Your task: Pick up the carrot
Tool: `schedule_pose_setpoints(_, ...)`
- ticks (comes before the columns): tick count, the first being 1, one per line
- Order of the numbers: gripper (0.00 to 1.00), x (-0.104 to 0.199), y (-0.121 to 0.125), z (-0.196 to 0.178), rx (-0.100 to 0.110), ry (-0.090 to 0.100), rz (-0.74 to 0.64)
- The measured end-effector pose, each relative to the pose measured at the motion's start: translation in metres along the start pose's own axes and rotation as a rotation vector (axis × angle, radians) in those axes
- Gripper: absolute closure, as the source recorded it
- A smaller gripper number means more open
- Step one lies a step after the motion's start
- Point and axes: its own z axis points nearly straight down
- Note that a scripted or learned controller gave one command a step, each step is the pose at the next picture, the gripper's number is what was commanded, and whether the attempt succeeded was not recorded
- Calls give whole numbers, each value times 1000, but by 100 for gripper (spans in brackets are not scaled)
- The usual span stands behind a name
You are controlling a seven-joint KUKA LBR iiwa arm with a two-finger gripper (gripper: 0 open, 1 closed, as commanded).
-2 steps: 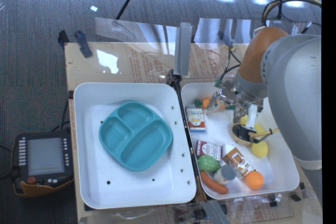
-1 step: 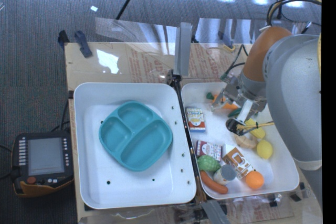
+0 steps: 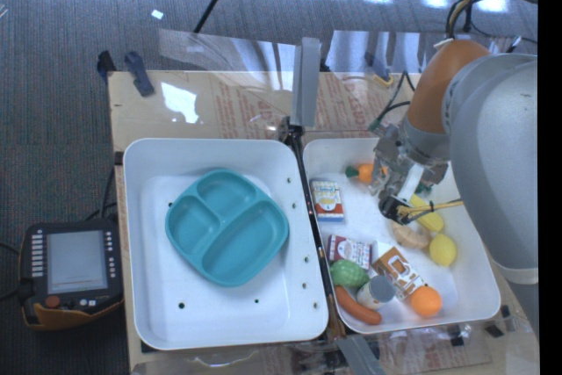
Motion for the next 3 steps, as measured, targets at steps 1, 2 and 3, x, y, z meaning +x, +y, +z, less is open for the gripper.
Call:
schedule_pose_setpoints(1,0,1,-1,1,1,0,-2)
schedule_pose_setpoints(2,0,-40,31,5,4,21,195)
schedule_pose_setpoints(3,100,-42,31,-3,-2,10,185)
